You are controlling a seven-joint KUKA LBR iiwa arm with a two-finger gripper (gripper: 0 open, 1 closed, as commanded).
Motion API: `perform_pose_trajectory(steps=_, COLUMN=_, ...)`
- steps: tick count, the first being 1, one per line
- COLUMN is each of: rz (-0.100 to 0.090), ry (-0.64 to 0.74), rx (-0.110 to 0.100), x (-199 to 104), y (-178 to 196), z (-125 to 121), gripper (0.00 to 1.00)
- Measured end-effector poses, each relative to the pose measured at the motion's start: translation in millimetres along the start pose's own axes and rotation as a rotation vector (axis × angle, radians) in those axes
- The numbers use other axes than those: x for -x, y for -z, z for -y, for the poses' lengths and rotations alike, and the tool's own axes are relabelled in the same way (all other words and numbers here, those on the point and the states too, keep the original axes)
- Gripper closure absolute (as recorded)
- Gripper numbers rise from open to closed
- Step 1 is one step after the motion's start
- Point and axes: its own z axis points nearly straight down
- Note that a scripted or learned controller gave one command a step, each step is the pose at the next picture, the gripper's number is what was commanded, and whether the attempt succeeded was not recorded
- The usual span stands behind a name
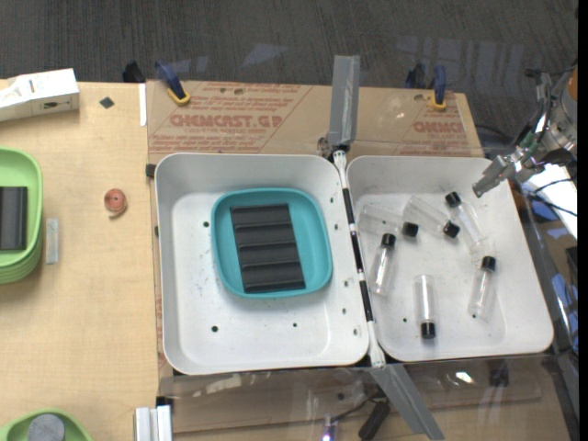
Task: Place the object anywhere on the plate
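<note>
Clear vials with black caps (425, 306) lie scattered flat across the floor of the right bin (533, 338), some near its back wall and overlapping one another, others spread singly toward the front; we judge that one of them is the object to be carried over. In the left bin (184, 338) sits the teal plate (317, 246), already bearing a dark ribbed block (266, 246) across most of its middle. The claw (487, 184) hangs at the right bin's far right corner, above the rim, and we cannot tell from here whether it is released or clenched; we see nothing between its tips. The nearest vials lie just to its left and below, around the capped one (452, 198) by the back wall, while the front ones are well apart from it. We see several risks from here: the vials are round, smooth and transparent, so a pinch could roll or squirt one aside; the crowded ones at the back could be nudged together or two taken at once; and on the plate, the ribbed block leaves little bare surface, so a released vial might roll off the teal rim onto the bin floor rather than settle on the plate.
</note>
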Motion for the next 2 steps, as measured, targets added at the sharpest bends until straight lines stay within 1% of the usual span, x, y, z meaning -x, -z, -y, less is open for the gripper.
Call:
perform_pose_trajectory(steps=1, rz=0.001, ry=0.012, rx=0.002, x=18, y=45, z=-24, gripper=0.0)
perform_pose_trajectory(steps=2, rz=0.0, ry=0.036, rx=0.002, x=22, y=129, z=-36, gripper=0.0)
